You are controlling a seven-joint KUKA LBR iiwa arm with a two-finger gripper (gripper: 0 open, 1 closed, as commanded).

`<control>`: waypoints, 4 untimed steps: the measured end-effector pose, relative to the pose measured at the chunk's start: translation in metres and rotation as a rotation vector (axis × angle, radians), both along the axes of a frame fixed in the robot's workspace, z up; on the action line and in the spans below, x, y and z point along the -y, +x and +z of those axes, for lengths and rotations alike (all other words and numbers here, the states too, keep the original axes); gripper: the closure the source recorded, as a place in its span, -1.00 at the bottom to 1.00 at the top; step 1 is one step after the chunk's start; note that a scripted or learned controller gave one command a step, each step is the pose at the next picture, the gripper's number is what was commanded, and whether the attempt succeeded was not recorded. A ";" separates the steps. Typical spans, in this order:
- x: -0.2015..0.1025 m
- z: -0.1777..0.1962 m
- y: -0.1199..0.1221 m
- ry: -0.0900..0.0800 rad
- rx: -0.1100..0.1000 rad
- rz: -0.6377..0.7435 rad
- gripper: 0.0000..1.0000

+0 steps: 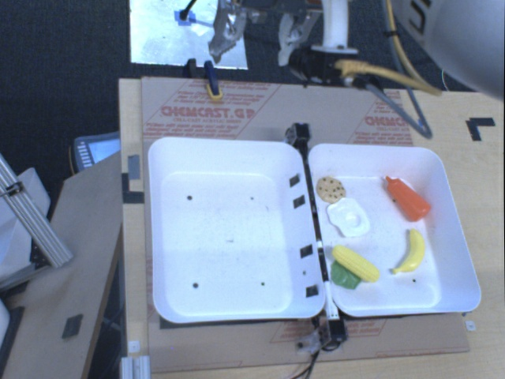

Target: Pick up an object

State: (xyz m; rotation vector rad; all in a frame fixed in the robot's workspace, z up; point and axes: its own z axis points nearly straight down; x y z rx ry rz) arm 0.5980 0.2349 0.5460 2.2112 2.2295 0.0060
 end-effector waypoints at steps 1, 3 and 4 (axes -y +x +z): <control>0.000 0.012 0.000 0.001 0.003 0.003 1.00; 0.000 0.011 0.000 0.001 0.002 0.004 -1.00; 0.000 0.011 0.000 0.001 0.002 0.004 -1.00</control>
